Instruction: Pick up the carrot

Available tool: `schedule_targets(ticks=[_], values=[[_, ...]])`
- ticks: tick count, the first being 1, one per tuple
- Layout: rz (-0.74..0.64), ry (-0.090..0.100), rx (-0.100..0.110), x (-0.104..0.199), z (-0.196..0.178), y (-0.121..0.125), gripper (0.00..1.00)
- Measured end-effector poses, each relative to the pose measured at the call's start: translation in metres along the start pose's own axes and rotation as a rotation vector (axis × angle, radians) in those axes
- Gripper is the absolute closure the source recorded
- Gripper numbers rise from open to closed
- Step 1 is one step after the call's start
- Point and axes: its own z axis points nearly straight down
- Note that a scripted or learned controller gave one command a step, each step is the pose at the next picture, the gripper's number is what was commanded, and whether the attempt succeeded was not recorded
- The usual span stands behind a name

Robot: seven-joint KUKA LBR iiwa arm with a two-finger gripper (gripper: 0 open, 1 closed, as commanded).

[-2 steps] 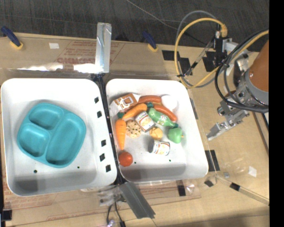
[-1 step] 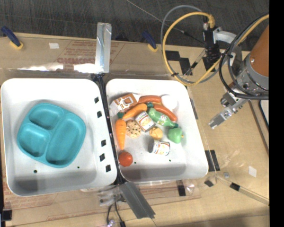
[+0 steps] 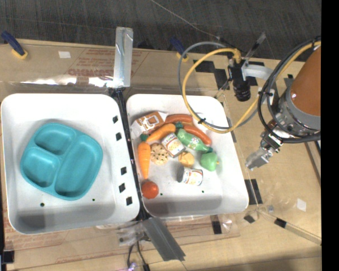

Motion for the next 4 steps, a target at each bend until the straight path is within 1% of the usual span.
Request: schedule_targets(ticks=[1,2,3,4], values=[[-0.276,0.008,0.007,0.004,-0.050,-0.010,1.00],[-0.553,0.008,0.006,0.010,-0.132,-0.008,1.00],[-0.624,0.001,0.006,0.011,-0.041,0.000,1.00],[-0.628,0.002,0.008,0.030,-0.011,-0.022,1.00]])
